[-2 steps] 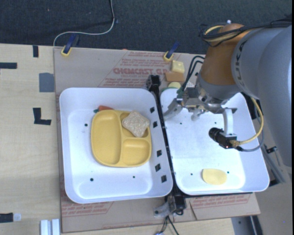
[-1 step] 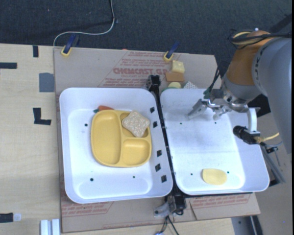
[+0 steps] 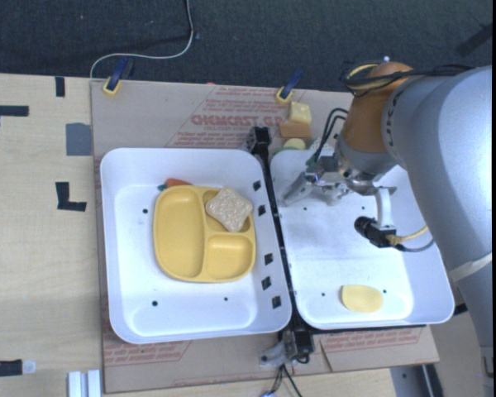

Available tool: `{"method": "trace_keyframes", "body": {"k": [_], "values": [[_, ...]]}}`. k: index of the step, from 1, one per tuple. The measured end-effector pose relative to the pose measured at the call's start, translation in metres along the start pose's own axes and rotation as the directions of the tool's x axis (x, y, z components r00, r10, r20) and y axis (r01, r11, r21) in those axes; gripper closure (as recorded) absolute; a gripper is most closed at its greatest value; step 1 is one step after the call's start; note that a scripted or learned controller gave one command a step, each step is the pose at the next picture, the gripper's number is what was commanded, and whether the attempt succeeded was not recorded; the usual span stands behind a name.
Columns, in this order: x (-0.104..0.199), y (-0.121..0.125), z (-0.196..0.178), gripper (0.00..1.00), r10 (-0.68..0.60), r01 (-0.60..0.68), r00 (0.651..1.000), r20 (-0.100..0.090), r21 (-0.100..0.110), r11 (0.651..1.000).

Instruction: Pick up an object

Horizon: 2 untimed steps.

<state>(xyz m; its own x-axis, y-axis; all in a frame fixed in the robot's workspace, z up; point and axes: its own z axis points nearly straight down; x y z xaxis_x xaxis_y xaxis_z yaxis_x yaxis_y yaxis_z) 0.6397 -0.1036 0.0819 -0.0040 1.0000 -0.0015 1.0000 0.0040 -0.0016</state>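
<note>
Gripper (image 3: pixel 302 190) low in right bin (image 3: pixel 397 313), finger state unclear, yellow disc (image 3: pixel 361 298) near front, divided plate (image 3: pixel 200 234) in left bin (image 3: pixel 128 304)

The arm (image 3: pixel 446 131) comes in from the right of the camera view, its broad grey link filling the upper right corner and running down the right side. Above the wrist sits the orange band (image 3: pixel 365 122), rounded and tilted toward the left. Below the band the wrist narrows into darker hardware — a cluster of metal fittings with thin black cables looping around it. The gripper (image 3: pixel 302 190) points down and to the left, its slim grey fingers (image 3: pixel 293 193) angled low toward the left. A small black fitting with a yellowish cable (image 3: pixel 379 231) hangs beneath the wrist — just below the gripper body.
</note>
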Motion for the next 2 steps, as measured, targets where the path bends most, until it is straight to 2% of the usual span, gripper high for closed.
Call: {"method": "trace_keyframes", "body": {"k": [1, 2], "values": [[0.006, 0.028, -0.002, 0.00, 0.000, 0.000, 1.000, 0.001, 0.005, 1.000], [0.006, 0.028, -0.012, 1.00, 0.002, -0.002, 1.000, 0.001, 0.000, 1.000]]}}
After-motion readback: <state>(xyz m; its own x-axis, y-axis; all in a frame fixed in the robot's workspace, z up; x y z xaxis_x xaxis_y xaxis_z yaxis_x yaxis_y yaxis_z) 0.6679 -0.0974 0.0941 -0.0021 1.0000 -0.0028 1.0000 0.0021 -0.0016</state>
